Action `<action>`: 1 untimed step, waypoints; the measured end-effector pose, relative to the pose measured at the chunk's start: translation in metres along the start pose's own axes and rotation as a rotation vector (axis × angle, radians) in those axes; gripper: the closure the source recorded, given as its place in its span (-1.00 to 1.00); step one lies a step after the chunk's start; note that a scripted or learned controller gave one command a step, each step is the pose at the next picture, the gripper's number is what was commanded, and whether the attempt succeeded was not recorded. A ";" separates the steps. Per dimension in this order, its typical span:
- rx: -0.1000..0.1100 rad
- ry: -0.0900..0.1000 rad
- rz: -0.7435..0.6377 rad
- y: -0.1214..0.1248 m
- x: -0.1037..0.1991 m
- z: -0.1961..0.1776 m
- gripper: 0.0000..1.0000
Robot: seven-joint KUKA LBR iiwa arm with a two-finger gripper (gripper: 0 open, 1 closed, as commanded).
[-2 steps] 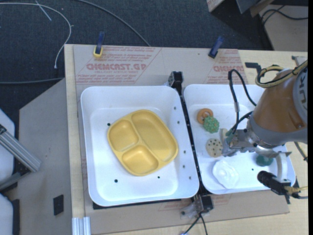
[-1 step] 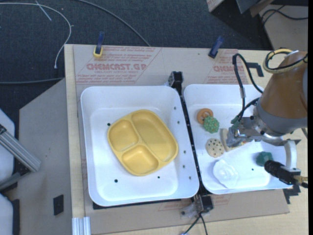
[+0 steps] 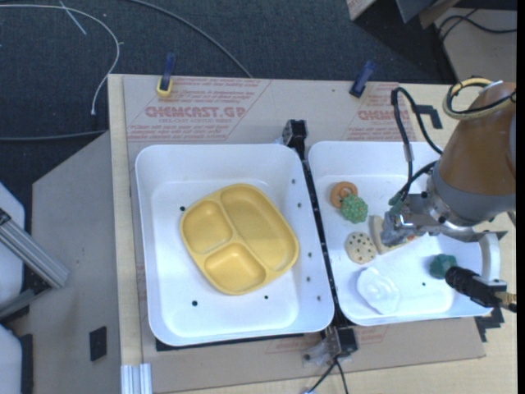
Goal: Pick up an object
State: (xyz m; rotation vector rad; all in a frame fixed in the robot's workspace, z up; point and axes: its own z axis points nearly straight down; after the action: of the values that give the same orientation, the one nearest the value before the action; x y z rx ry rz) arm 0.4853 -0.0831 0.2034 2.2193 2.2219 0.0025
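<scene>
In the right bin (image 3: 373, 156) lie an orange ring (image 3: 344, 193), a green leafy piece (image 3: 354, 209) touching it, a speckled beige cookie (image 3: 359, 247), a white crumpled object (image 3: 379, 290) and a small teal object (image 3: 443, 263). My gripper (image 3: 387, 231) hangs low over the middle of this bin. It sits just right of the cookie and below the green piece. The grey arm (image 3: 476, 171) with its orange band comes in from the right and hides part of the bin floor.
The left bin (image 3: 156, 220) holds a yellow three-compartment tray (image 3: 238, 236). A black divider clip (image 3: 294, 131) sits between the bins at the back. Blue clamps (image 3: 168, 66) (image 3: 362, 78) stand on the cardboard's far edge. Bare bin floor lies between the white and teal objects.
</scene>
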 end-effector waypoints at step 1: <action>0.001 0.002 -0.006 0.010 0.055 0.004 1.00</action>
State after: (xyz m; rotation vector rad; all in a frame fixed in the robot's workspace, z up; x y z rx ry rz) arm 0.4952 -0.0279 0.1992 2.2146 2.2295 0.0036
